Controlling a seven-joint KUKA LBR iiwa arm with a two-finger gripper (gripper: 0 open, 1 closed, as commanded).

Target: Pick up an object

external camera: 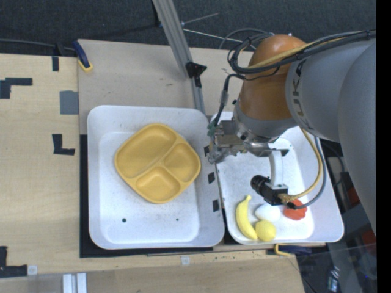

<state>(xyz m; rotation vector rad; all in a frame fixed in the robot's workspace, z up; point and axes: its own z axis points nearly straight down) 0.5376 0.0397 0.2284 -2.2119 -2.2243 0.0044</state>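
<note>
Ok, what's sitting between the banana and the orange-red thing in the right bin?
In the camera view, a white egg-shaped object lies between the banana and the orange-red object, with a yellow lemon-like fruit just below it.

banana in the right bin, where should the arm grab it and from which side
Probably across the middle of the banana, coming straight down from above. It lies flat along the right bin's left wall, its lower end by a yellow lemon and a white egg, so its upper half has more room around it.
</note>
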